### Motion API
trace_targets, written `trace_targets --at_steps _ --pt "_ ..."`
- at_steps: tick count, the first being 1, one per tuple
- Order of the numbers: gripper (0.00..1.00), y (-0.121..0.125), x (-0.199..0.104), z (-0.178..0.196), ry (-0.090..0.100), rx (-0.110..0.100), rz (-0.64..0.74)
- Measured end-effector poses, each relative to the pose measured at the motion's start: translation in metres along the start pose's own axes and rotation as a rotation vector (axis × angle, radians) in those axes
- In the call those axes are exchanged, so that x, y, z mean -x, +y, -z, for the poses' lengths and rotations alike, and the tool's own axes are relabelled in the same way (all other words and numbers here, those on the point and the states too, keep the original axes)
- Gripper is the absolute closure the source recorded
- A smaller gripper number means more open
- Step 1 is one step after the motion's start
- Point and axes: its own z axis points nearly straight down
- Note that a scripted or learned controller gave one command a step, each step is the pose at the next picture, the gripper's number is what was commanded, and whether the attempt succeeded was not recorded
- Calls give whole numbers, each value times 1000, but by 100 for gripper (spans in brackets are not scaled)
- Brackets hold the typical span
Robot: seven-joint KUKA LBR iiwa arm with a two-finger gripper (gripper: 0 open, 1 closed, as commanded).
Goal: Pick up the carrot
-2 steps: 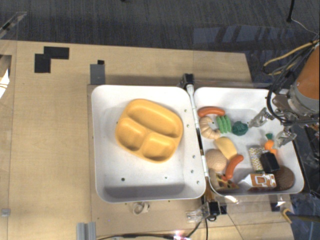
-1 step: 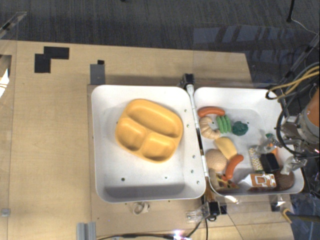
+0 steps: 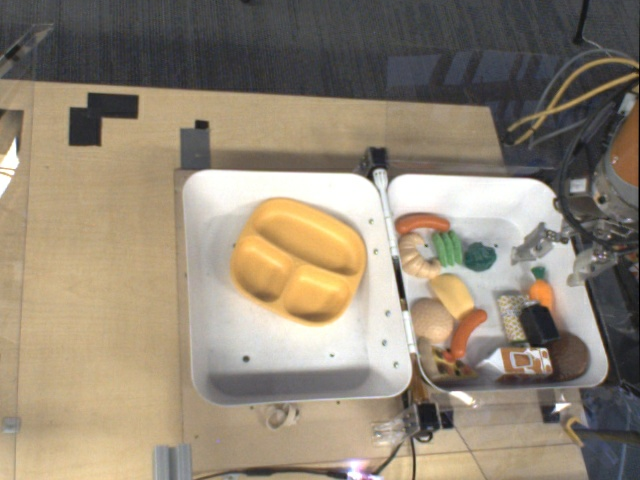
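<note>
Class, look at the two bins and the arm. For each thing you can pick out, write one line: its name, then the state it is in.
carrot: lying in the right bin, free of the claw
claw: above the right bin's far right part, holding nothing visible
yellow tray: resting in the left bin, compartments up
sausage: lying flat near the right bin's far edge
right bin: crowded with small items

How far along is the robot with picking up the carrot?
Nothing looks done yet: the carrot lies in the right bin, near its right wall. In hand: the gripper hangs above and beside it, jaws apart, holding nothing. Left: descend, close, lift.
</note>
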Motion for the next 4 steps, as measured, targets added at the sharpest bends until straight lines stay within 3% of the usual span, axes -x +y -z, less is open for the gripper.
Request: trace_targets --at_steps 1,2,3,4 --pt "0 43 -17 -115 2 2 266" --pt "0 -6 3 -115 0 -1 102" --pt "0 -6 2 -116 0 0 101" --pt "0 -53 22 -116 -2 0 -147"
